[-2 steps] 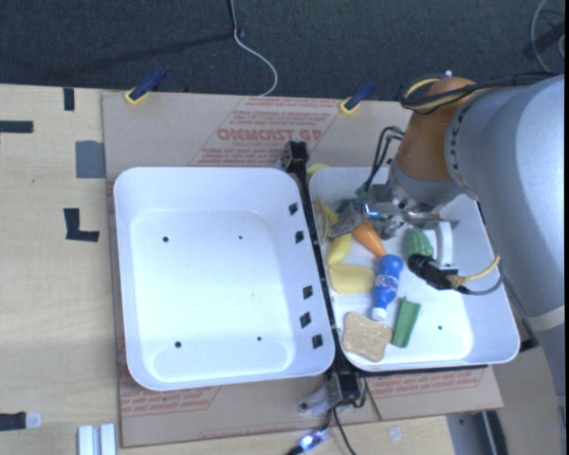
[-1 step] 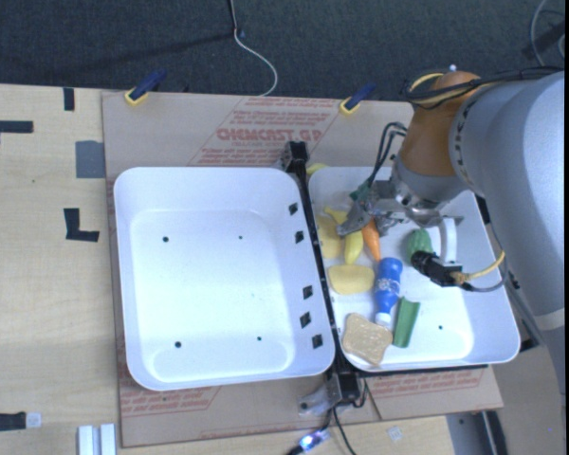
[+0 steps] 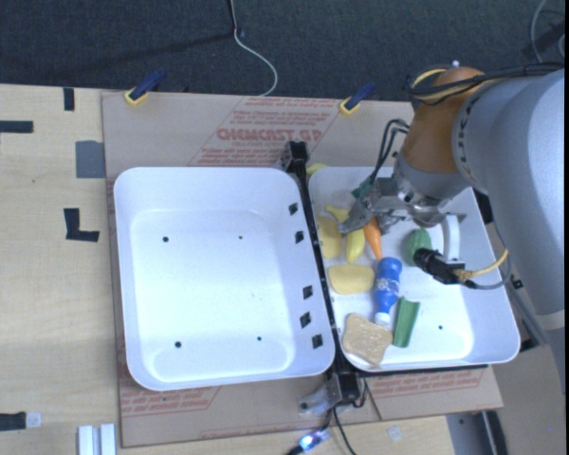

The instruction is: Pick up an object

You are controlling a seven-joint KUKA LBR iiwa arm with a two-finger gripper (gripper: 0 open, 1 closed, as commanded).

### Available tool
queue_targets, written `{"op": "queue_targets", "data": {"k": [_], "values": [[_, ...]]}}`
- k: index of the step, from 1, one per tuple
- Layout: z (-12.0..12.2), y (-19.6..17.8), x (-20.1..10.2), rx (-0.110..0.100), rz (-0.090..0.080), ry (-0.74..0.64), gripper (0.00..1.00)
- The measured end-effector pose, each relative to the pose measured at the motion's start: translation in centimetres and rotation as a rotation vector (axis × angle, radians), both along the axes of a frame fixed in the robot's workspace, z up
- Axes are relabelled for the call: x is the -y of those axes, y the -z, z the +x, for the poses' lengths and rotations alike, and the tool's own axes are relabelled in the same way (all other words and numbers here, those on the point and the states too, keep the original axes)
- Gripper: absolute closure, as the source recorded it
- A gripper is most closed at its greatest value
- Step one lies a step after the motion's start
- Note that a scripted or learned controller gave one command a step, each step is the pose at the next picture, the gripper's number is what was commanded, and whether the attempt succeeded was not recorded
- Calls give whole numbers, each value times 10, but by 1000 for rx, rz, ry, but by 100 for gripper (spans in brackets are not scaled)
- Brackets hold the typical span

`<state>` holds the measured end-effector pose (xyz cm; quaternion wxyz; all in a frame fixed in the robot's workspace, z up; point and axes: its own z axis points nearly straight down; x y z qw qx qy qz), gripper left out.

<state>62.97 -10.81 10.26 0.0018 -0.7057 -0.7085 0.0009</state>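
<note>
The right bin (image 3: 455,344) holds a pile of toy foods. An orange carrot (image 3: 373,243) lies beside a yellow banana-like piece (image 3: 331,232). Below them are a yellow lemon shape (image 3: 349,278), a blue bottle (image 3: 388,287), a green cucumber piece (image 3: 405,322) and a tan slice of bread (image 3: 366,339). A green item (image 3: 418,242) lies right of the carrot. My gripper (image 3: 367,216) hangs low over the top of the carrot and the yellow piece, at the bin's upper left part. Its tips are hidden among its own dark hardware.
The left bin (image 3: 137,254) sits beside the right one, with a black divider clamp (image 3: 297,154) at the shared rim. A small yellow item (image 3: 316,170) lies near that clamp. The grey arm (image 3: 522,178) covers the right bin's upper right.
</note>
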Motion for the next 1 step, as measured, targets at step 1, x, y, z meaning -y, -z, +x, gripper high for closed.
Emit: {"op": "queue_targets", "data": {"k": [1], "values": [[42, -88, -65, 13, 0, -5, 100]]}}
